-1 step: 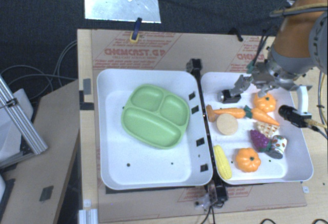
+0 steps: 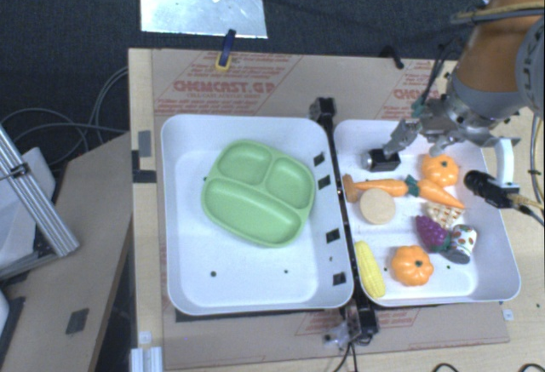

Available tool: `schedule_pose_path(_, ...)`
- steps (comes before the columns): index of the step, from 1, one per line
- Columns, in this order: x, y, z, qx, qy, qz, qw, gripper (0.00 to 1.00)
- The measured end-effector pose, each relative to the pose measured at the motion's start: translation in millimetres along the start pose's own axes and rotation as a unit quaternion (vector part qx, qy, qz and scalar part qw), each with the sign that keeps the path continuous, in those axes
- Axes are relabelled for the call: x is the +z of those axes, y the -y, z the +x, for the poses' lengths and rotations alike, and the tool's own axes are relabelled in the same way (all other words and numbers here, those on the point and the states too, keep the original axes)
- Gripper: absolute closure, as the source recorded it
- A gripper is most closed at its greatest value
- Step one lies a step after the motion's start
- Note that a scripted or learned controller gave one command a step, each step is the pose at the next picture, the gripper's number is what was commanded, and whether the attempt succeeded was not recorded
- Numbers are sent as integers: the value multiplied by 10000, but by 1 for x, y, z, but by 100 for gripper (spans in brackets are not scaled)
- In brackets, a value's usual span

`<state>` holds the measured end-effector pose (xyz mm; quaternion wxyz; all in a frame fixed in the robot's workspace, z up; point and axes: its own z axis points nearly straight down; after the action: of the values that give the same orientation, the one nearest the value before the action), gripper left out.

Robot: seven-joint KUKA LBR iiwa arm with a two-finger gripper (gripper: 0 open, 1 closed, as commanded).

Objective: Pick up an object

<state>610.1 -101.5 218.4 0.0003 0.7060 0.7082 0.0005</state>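
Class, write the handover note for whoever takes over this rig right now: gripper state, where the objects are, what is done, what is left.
Gripper: low in the right bin, upper left corner, nothing visibly held.
Objects in the right bin: two pumpkins, two carrots, corn, grapes, a round beige piece.
Left bin: green divided plate.
Done: arm is over the right bin.
Left: grasp and lift an object.

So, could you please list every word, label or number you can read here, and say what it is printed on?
"CHEMCAST GP", red print on the brown board behind the left bin.
Red print on the board behind the right bin: too blurred and covered to read.
Nothing else legible.
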Motion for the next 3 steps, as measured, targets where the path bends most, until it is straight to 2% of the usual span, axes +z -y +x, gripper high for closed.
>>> schedule_pose_path(2, 109, -11, -2, -5, -1, 14, 10000, 0)
schedule_pose_path(3, 134, -12, -2, 10, 1, -2, 10000, 0)
